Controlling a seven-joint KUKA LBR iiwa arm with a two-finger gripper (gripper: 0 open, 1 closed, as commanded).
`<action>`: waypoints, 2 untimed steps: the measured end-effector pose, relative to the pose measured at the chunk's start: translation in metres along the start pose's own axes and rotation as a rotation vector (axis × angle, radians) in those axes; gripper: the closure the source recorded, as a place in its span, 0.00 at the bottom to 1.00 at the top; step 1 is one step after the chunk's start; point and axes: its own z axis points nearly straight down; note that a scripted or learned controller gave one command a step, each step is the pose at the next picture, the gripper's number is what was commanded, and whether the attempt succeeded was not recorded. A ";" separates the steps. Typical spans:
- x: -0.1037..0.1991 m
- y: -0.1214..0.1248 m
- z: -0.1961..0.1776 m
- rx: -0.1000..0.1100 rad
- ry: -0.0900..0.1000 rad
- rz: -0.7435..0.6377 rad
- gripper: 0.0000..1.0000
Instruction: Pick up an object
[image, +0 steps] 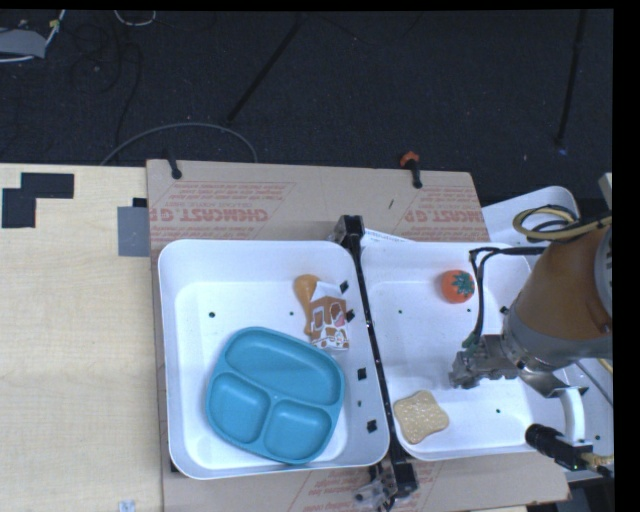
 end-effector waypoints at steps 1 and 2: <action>-0.001 -0.007 -0.044 -0.007 -0.002 -0.003 1.00; -0.011 -0.008 -0.092 -0.009 -0.003 -0.004 1.00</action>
